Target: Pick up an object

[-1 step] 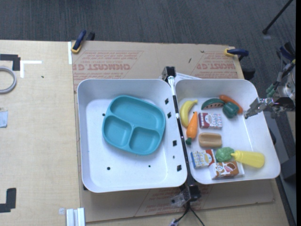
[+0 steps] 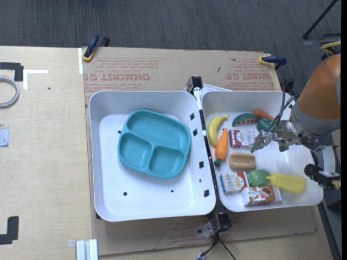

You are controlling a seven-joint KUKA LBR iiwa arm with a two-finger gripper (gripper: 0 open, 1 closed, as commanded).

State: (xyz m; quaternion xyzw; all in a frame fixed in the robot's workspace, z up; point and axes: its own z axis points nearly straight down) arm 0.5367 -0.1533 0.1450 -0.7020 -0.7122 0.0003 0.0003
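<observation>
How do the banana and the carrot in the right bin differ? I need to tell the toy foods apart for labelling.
The banana is yellow and curved; the carrot is orange and straight, tapering. The banana lies nearer the bin's far edge; the carrot lies just in front of it, closer to the bench's near side. Both are long toy foods lying flat by the right bin's left wall.

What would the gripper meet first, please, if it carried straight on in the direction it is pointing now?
Probably the small red-and-white carton. The gripper points toward the view's left over the right bin, and that carton lies just ahead of its tip, though height above it is unclear.
</observation>
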